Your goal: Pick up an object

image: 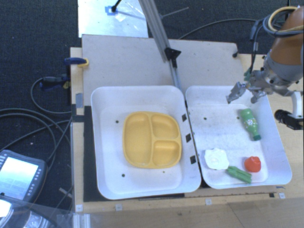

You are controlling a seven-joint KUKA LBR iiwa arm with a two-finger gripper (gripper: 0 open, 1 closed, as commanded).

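My gripper (pixel 246 94) hangs over the far side of the right bin (pixel 216 106), its two fingers spread open with nothing between them. Just below it a green bottle (pixel 250 123) lies on the bin floor, clear of the fingers. Toward the bin's near edge sit a red object (pixel 252 164), a white lump (pixel 216 158) and a small green piece (pixel 239 174). The left bin (pixel 107 108) holds a yellow divided plate (pixel 152 139) at its middle.
A slanted metal pole (pixel 156 25) crosses the back of the bench and ends near the gap between the bins. Cables and a blue-yellow clamp (pixel 76 61) lie left of the bench. A pendant screen (pixel 19 175) rests on the floor at bottom left.
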